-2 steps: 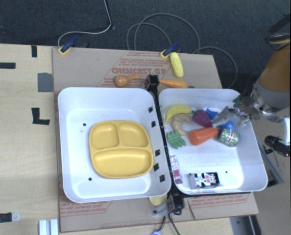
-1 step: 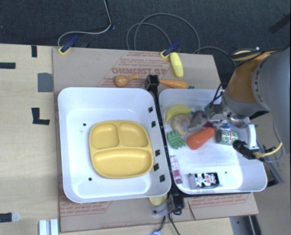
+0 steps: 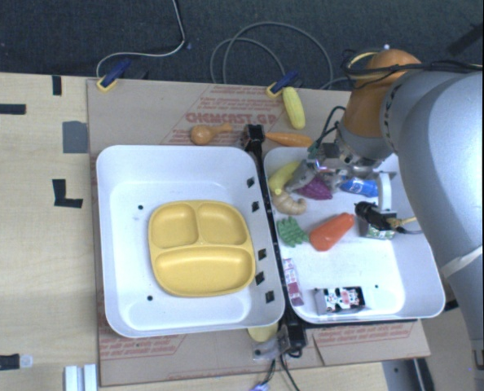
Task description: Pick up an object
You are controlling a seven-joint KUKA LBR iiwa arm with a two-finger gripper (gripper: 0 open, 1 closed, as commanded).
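Tool (image 3: 323, 169) low in right bin (image 3: 417, 287) over purple toy (image 3: 315, 189) beside banana (image 3: 281, 174), finger state unclear

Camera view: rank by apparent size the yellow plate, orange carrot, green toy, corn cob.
1. Yellow plate, by far the largest.
2. Orange carrot.
3. Corn cob and green toy look about alike; I won't rank them.

Single fixed camera, mounted above the bench (image 3: 30, 218), looking down at a slant. Both white bins sit side by side at mid-frame: left bin (image 3: 120, 177), right bin (image 3: 413, 283). Dark floor (image 3: 63, 15) runs across the top of the frame. The arm (image 3: 437, 153) enters from the right edge, large and close to the lens.
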